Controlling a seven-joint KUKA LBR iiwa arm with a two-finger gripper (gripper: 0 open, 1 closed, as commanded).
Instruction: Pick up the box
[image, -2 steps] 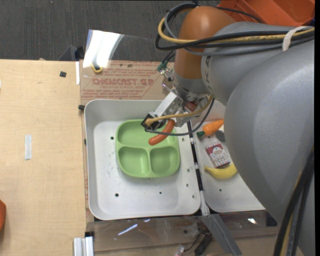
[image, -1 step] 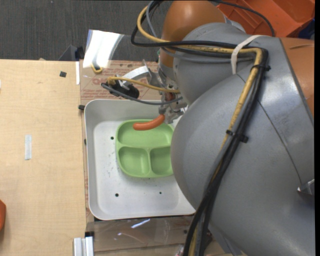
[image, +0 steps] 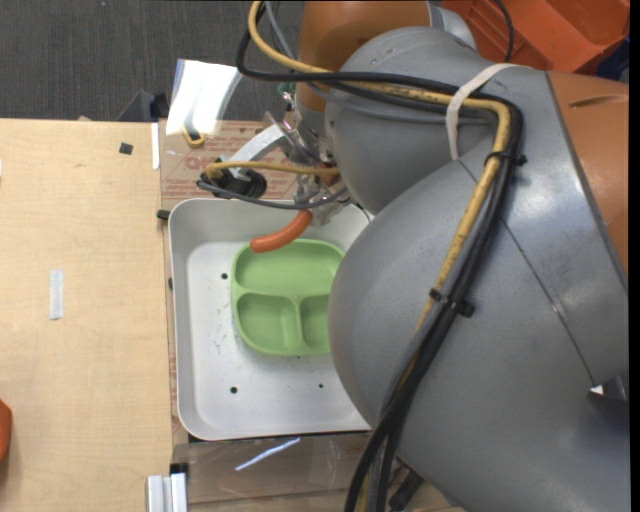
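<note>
My gripper (image: 318, 192) hangs over the far edge of the white bin (image: 200, 330), partly hidden by my own wrist. Just below it, an orange sausage-shaped thing (image: 283, 233) lies at a slant, its lower end on the far rim of a green divided plate (image: 280, 300) in the bin. Its upper end reaches right under the gripper, and I cannot tell whether they touch. The bulky grey arm (image: 480, 300) covers the right part of the bin and everything beyond it.
A light wooden surface (image: 80, 300) spreads to the left of the bin, with a small pale strip (image: 56, 295) on it. Brown cardboard (image: 195, 160) and a white sheet (image: 200, 95) lie behind the bin. An orange thing (image: 3, 432) pokes in at the left edge.
</note>
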